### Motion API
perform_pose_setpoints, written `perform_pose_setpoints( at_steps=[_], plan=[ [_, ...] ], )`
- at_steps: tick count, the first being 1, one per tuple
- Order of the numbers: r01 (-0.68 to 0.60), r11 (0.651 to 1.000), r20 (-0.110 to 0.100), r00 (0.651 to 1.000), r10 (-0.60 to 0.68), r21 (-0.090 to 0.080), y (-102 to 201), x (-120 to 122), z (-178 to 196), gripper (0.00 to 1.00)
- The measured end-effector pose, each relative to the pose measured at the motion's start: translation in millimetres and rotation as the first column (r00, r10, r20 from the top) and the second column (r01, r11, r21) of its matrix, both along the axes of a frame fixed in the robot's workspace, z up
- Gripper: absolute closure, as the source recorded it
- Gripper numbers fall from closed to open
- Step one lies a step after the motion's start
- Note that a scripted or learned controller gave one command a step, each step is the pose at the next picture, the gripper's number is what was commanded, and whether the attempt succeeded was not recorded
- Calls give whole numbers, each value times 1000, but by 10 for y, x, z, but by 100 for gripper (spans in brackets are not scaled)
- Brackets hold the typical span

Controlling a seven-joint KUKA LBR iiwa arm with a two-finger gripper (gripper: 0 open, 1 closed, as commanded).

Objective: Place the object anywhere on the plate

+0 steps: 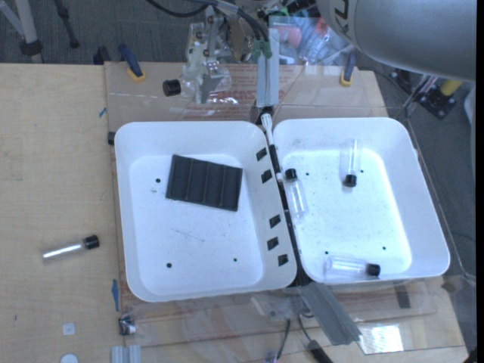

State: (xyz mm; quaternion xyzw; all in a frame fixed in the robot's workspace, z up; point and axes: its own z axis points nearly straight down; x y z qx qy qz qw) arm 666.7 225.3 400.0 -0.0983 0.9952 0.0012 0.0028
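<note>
A pale wooden bench (45,165) lay under the camera, dark carpet behind it, and two white bins sat side by side in the middle. In the left bin (144,274) the plate (204,182), black and ribbed, lay flat toward the far side, slightly skewed, with nothing on it. Over to the right bin (432,225), and there were three clear, black-capped vials. The top vial (352,157) lay lengthwise near the far wall with its cap toward the camera. The middle vial (296,197) hugged the left wall, cap pointing away. The bottom vial (348,265) lay crosswise by the near wall, cap to the right. All three were well apart from each other and from the plate. A stray vial (68,249) lay out on the bare bench, left of both bins. A row of small black tabs (274,221) ran along the seam where the bins met. And the arm (408,21) loomed in at top right, big and grey, with the gripper (206,78) hanging beyond the bins' far edge, above the bench and not over either bin. It sat in a tangle of cables and clear brackets, so whether it was open or closed could not be told, though it seemed to carry nothing.
</note>
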Motion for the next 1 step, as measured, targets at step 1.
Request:
perform_pose_setpoints(
  at_steps=[1],
  plan=[
    [-445, 896, -3, 896, 445, -1, 9, -1244, -195, 100]
  ],
)
